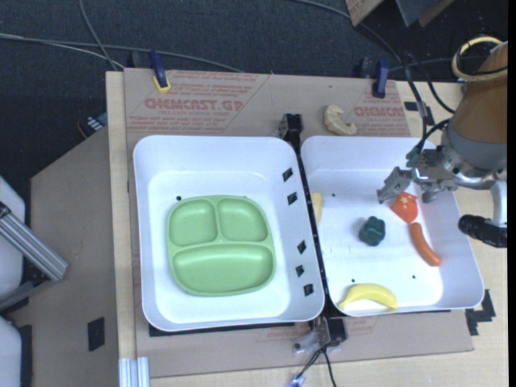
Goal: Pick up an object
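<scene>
While the gripper (403, 190) hangs low over the right bin (339, 156), its metal fingers appear spread apart with nothing seen between them, so it is judged released; the angle makes this less than certain. The step in hand is judged to be the descent onto a chosen object, and the nearest candidate is the small orange-red piece (405, 208), which lies directly below the fingertips and seems to touch or nearly touch them.

To do this step well, the arm should centre the open fingers over the piece's middle rather than its edge, come straight down until the tips straddle it, and close only then. A skewed approach could nudge it into the bin's right wall or against the neighbouring carrot-like stick (425, 244).

The orange-red piece is small, rounded and glossy, probably a toy pepper or tomato; its far side is partly hidden by the fingers. The orange stick lies just beyond it, on the side nearer the camera. A dark green lump (372, 231) sits near, toward the bin's centre. A yellow banana (368, 296) rests well apart at the front wall. The left bin (153, 216), holding a green divided tray (219, 244), is well away.
</scene>
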`<action>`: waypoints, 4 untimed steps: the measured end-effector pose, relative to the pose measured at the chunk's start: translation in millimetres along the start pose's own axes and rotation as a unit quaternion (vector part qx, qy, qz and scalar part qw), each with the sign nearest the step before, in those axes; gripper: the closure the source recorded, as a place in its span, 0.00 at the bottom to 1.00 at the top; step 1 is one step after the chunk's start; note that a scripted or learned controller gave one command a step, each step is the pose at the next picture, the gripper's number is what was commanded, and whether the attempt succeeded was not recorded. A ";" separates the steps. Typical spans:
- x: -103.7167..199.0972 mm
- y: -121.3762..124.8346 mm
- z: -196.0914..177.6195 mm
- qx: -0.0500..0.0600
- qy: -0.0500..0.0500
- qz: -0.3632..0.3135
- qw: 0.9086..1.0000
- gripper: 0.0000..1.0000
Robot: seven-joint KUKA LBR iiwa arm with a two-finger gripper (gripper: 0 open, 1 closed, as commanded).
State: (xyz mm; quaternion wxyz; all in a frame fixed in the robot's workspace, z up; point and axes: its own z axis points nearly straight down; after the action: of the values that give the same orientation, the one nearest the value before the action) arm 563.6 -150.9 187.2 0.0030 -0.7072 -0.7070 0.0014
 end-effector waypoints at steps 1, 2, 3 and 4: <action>-0.5 -1.4 42.6 0.000 0.000 0.000 1.000 0.00; 0.4 -1.9 95.5 0.000 0.000 0.000 1.000 0.00; -0.2 -0.3 81.0 -0.003 0.000 0.000 1.000 1.00; 1.2 6.1 36.0 -0.006 -0.002 -0.001 1.000 1.00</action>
State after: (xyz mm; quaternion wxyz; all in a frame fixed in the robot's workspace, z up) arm 569.5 -149.6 151.2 -0.0024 -0.7067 -0.7075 -0.0015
